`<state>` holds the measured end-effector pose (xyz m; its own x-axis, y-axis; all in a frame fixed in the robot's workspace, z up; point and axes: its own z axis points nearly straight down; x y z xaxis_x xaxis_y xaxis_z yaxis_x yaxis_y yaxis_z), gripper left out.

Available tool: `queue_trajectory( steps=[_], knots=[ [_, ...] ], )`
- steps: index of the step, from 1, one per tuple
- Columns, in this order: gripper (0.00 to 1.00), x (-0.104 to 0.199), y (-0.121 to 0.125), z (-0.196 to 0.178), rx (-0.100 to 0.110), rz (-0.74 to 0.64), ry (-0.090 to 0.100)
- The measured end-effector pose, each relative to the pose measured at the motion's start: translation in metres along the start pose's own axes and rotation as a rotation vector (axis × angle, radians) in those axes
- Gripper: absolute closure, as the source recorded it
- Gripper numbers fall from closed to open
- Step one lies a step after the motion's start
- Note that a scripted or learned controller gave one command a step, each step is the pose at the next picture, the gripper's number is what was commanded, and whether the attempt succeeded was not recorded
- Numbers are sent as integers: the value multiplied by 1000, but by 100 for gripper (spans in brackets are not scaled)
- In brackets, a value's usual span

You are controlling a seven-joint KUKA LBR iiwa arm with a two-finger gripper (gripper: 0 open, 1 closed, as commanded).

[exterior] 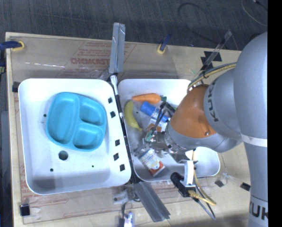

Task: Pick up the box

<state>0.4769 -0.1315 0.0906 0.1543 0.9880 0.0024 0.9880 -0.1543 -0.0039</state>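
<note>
gripper [153, 138] is down in the right shallow white bin [204, 167], amid the clutter; can't tell its state from here. Small white-and-orange carton box [151, 162] lies just below it near the bin's front wall. Yellow banana [130, 115], orange carrot [147, 98], blue bottle [151, 110] behind. Blue sectioned plastic tray [77, 121] in the left white bin [32, 174]

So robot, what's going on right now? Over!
Gripper down in the right bin, fingers hidden. Box lying near the bin's front, just below the gripper. Banana, carrot, blue bottle crowded close behind.
</note>
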Motion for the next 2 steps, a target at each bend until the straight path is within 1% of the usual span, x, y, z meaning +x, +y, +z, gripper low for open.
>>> queue_trajectory(
  steps=[1,2],
  knots=[
    [100,0,2,-9,-2,-5,-1],
    [0,0,1,-9,-2,-5,-2]
  ],
)
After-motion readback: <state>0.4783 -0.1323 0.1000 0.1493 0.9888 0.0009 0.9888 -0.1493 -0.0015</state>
